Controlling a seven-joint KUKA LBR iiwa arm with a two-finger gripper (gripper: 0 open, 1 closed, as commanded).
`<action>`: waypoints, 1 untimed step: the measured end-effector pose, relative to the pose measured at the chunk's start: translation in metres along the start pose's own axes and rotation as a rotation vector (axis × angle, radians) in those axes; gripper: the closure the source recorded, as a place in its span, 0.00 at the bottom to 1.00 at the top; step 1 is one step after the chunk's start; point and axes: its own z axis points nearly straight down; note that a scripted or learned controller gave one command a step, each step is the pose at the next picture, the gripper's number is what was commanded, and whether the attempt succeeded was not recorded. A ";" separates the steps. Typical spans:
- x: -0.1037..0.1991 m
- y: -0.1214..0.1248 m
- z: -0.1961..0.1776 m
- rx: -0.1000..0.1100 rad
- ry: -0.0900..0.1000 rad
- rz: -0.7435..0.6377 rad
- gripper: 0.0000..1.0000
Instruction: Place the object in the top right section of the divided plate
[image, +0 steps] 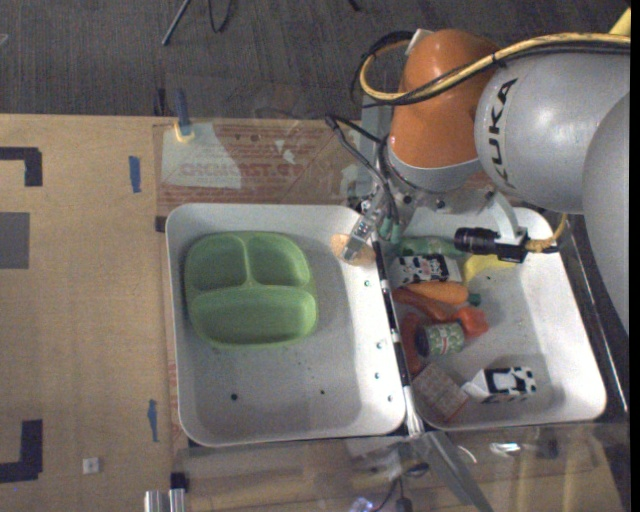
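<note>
Two white bins (200, 420) on bench: gripper (358, 238), jaw state indeterminate, hangs over dividing wall, green divided plate (250, 287) well left, candidate objects (440, 338) right below; likely risk—empty pick or snagging the wall.

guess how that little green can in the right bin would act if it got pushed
The green can lies on its side, so it would probably roll rather than slide. It rests against an orange toy and other clutter, which may stop it. It looks small, likely light.
</note>
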 end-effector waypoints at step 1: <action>0.007 0.039 0.071 -0.012 -0.009 0.131 1.00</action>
